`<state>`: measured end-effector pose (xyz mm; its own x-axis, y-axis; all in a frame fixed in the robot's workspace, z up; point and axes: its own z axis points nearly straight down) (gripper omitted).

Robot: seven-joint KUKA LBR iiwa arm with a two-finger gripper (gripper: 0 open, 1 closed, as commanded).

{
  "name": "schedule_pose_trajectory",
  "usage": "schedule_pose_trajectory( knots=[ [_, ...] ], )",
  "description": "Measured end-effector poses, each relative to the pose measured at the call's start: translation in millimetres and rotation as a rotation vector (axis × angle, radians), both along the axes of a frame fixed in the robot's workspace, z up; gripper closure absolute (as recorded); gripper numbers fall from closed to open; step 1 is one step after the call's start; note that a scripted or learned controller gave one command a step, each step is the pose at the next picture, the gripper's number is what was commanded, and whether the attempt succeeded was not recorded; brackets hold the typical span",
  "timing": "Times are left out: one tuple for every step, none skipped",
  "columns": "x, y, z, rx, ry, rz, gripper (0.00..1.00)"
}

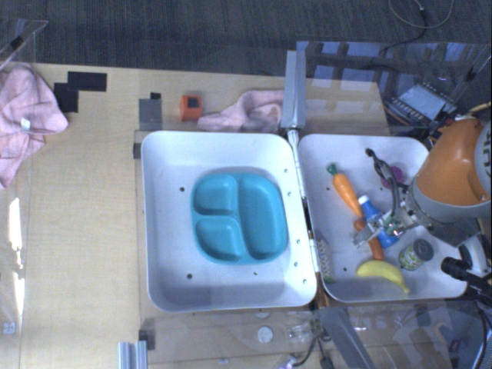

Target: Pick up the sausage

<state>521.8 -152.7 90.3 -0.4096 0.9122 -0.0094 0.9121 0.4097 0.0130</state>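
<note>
The sausage (pixel 375 250) is a short reddish-brown piece lying in the right bin (pixel 338 156), just above the banana (pixel 383 272). Most of it is hidden under my gripper (pixel 376 231), which is low over the middle of this bin, directly on top of the sausage's upper end. The grey arm with its orange band (pixel 455 167) reaches in from the right. I cannot tell whether anything is in the gripper's grasp.
An orange carrot (pixel 345 190) and a blue-and-white item (pixel 370 207) lie just left of and above the gripper. A small round can (pixel 416 255) sits to its right, a dark purple object (pixel 393 172) near the bin's back. The left bin (pixel 165 206) holds a blue divided tray (pixel 238 216).
</note>
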Motion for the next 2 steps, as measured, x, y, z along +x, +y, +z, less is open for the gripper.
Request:
schedule_pose_trajectory(
  knots=[
    [3.7, 0.2, 12.5, -0.002, -0.01, 0.003, 1.0],
    [26.5, 4.7, 94.3, -0.002, 0.003, 0.2, 1.0]
  ],
)
